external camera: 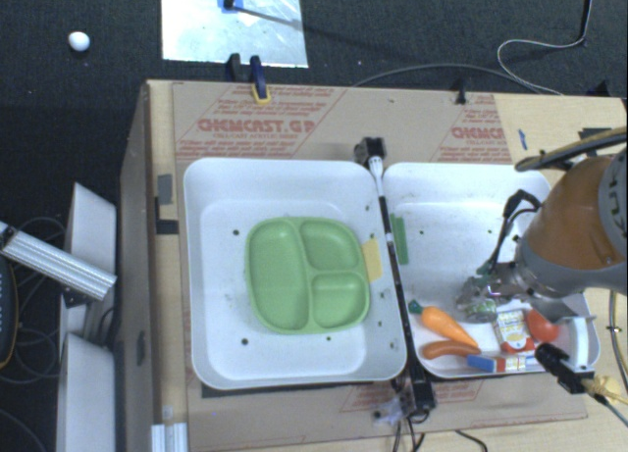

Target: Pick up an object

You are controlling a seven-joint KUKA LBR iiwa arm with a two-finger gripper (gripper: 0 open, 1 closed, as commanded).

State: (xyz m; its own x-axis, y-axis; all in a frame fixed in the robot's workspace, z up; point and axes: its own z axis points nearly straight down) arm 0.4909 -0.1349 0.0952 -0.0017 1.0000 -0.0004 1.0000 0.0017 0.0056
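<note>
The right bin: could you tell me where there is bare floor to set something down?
The right bin is bare across its far half, from the divider to the arm. Its near end is crowded: carrot, small packet and the tool.

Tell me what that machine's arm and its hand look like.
The arm is thick and rounded, with a broad orange band above a smooth grey wrist section. Dark cables loop along its left side. The hand at its tip is a small, dark grey metal piece, too blurred to make out its details.
</note>
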